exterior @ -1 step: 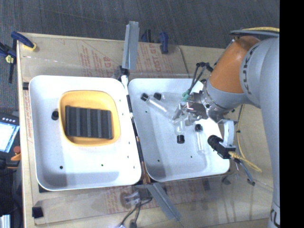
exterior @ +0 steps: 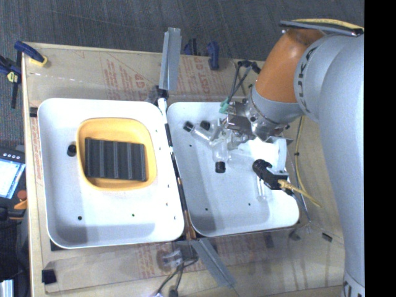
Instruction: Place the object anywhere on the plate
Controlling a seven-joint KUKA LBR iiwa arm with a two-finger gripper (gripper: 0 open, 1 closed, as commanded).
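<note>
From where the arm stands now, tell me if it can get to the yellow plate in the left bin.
Probably yes. The plate lies open in the left bin, nothing above it. The gripper hangs over the right bin; only the low walls between the bins lie across its path.

arm (exterior: 322, 79): cut off by right and bottom edges | gripper (exterior: 221, 142): finger state too small to tell, covers part of right bin (exterior: 235, 221) far wall | small dark thing (exterior: 219, 166) just below gripper: unidentifiable
</note>
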